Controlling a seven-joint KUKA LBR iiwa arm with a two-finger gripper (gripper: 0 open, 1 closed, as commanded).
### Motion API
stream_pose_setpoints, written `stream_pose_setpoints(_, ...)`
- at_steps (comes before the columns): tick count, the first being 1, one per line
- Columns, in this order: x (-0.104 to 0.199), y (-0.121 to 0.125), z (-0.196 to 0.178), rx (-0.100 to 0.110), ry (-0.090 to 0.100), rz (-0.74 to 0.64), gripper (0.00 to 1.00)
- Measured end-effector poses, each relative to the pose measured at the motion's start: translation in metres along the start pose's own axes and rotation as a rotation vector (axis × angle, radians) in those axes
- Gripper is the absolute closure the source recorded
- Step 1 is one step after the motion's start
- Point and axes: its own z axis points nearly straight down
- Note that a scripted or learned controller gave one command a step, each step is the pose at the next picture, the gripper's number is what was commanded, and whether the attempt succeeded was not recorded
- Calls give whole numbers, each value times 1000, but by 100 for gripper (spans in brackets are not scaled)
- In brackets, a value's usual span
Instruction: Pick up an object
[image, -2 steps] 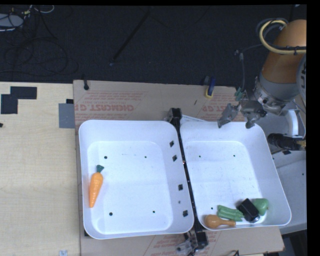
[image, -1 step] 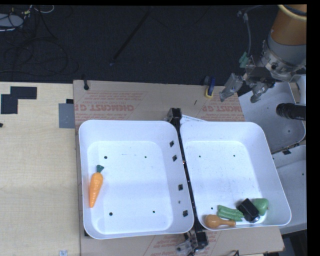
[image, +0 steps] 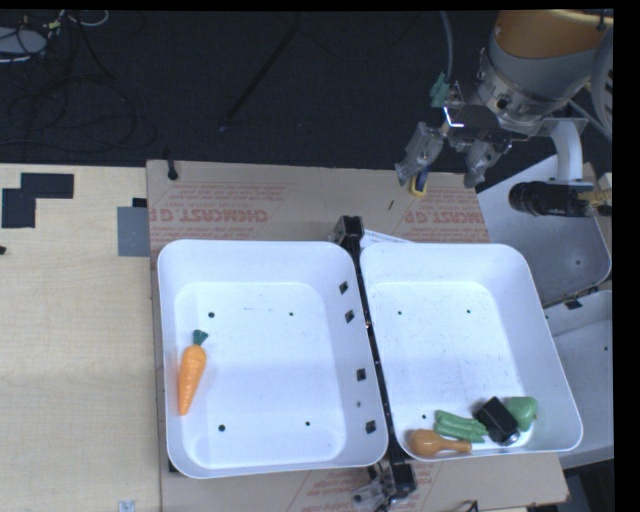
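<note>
The orange plastic toy carrot (image: 191, 378) lies at lower left, in the left shallow white bin (image: 255, 265). The tool (image: 446, 167) hovers upper right, fingers spread wide, holding nothing, probably clear of both bins before descending.

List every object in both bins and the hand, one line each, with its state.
Orange plastic carrot: lying flat in the left white bin, near its left wall, green top pointing away.
Green plastic pea pod: lying in the right white bin, front corner.
Black block: resting against the pea pod.
Orange-brown pear-shaped toy: lying beside the pea pod.
Green rounded toy: behind the black block.
Hand: raised above the bench, beyond the bins, holding nothing.
</note>
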Motion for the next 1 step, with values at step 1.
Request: stream_pose_setpoints(1,70,0,-25,3,-1,1,0)
